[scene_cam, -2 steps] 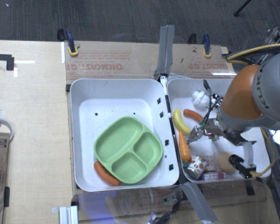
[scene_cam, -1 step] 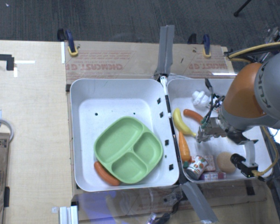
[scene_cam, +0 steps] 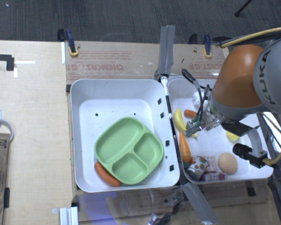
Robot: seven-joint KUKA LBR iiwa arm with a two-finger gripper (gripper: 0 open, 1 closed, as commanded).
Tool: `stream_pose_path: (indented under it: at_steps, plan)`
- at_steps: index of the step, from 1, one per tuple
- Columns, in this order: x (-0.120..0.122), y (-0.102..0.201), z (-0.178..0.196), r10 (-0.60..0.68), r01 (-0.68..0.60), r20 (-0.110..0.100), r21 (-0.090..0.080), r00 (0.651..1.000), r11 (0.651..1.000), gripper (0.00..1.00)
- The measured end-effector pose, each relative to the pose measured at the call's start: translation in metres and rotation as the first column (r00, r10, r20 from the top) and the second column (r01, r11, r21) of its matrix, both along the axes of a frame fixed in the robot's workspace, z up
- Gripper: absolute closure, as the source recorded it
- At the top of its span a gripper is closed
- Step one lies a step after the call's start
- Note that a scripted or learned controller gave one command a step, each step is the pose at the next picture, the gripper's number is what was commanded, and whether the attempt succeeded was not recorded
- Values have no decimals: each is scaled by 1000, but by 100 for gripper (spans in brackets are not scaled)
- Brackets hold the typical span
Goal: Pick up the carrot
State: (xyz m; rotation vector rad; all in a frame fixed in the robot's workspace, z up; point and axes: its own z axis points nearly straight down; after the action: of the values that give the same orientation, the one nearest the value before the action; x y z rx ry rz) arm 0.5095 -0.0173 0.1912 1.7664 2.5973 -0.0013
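While the green divided plate [scene_cam: 129, 150] is lying in the left bin [scene_cam: 84, 125], the carrot [scene_cam: 184, 146] is resting along the right bin's [scene_cam: 257, 172] left wall, and the gripper [scene_cam: 193, 127] is hovering just above it, arm bending in from the right; finger state cannot be determined.

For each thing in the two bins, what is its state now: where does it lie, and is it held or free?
carrot: lies free in the right bin, near its left wall
banana: lies free, above the carrot
gripper: low over the right bin, beside the banana
green tray: flat in the left bin
sausage: beside the tray's lower left edge
egg: rests in the right bin
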Motion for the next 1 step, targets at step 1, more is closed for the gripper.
stream_pose_path:
  at_steps: [1]
  plan:
    - [-32,66,40,-142,142,-1,-1,990,990,100]
